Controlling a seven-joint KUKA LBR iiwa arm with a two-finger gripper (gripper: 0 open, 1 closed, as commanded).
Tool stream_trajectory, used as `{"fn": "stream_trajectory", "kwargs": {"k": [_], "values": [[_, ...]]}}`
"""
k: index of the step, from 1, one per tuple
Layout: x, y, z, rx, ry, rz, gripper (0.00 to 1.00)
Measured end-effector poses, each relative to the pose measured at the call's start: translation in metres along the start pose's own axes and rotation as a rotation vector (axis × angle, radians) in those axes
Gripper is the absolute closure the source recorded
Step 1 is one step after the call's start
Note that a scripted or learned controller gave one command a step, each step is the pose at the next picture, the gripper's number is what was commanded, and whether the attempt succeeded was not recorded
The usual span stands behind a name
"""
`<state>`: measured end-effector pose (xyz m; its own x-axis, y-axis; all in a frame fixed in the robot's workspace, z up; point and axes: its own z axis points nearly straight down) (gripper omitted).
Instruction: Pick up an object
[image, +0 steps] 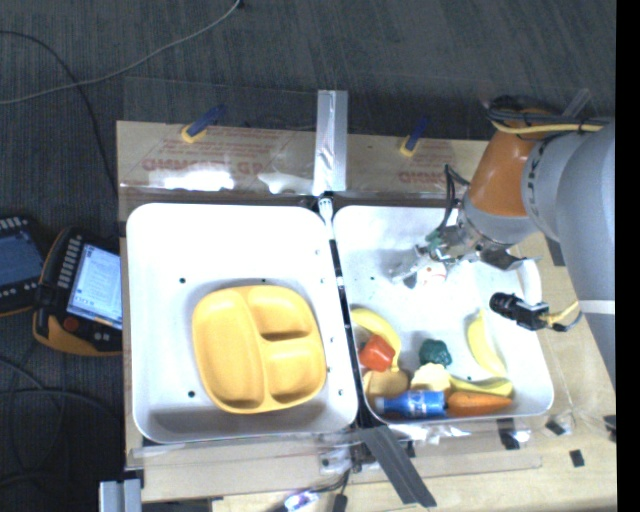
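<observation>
My gripper (425, 262) low over bare floor of right bin (395, 235), upper part; cannot tell its state, nothing visibly held. Toy food heaped well below gripper, toward near wall: bananas (486, 345), green piece (435, 351), blue bottle (412, 404), carrot (478, 403). Judge them light, stiff, smooth plastic, likely slippery. Banana lies apart; grip across its narrow middle.

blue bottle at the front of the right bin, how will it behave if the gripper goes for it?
The blue bottle lies on its side, so it will probably roll if nudged. It looks smooth and rounded, likely slippery between fingers. The carrot and other toy food crowd it, so a push may shift them too.
</observation>
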<state>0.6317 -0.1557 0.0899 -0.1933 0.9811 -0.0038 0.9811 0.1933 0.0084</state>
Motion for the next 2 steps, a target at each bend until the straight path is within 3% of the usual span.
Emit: {"fn": "stream_trajectory", "kwargs": {"k": [1, 2], "values": [[0.006, -0.029, -0.023, 0.011, 0.004, 0.158, 1.0], [0.073, 0.013, -0.094, 0.01, 0.003, 0.119, 1.0]]}}
